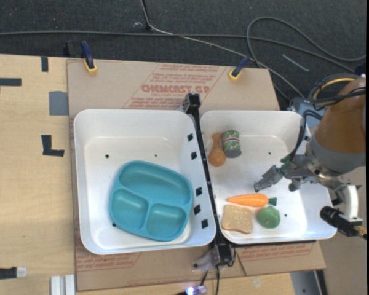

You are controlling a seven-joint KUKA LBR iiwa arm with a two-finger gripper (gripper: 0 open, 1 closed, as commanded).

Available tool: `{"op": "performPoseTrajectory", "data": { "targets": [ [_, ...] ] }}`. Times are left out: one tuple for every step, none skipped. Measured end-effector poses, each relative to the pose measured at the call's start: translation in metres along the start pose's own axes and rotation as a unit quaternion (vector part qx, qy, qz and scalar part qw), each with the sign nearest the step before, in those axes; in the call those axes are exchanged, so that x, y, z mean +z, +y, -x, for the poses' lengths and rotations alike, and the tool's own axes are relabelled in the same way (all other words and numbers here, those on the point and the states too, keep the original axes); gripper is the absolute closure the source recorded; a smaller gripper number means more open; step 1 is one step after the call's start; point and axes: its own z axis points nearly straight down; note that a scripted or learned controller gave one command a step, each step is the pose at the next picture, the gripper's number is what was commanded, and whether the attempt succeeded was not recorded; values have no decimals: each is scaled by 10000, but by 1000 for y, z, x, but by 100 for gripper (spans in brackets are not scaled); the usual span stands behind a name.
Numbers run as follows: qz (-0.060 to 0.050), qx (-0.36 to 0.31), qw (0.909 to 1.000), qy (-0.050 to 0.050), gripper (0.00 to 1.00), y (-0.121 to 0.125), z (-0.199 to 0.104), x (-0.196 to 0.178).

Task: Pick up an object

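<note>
The right bin (pixel 258 120) holds an orange carrot (pixel 247 200), a green round fruit (pixel 269 217), a slice of toast (pixel 237 219), a small green-labelled can (pixel 231 143) and a tan pear-shaped piece (pixel 216 153). My gripper (pixel 279 182) hangs over the right bin's middle right, just above and to the right of the carrot. It is open, its two dark fingers spread with nothing between them. The carrot, fruit and toast lie close together near the bin's front wall.
A teal divided plate (pixel 150 200) lies in the left bin (pixel 98 125). A black divider (pixel 200 165) runs between the bins. The grey and orange arm (pixel 341 134) covers the right bin's right edge. Cables (pixel 270 32) cross the dark floor behind the bench.
</note>
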Motion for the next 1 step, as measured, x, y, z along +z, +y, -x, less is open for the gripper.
{"op": "performPoseTrajectory", "data": {
  "targets": [
    [55, -18, 10000, -11, 0, 3, 0, -5]
  ]
}}
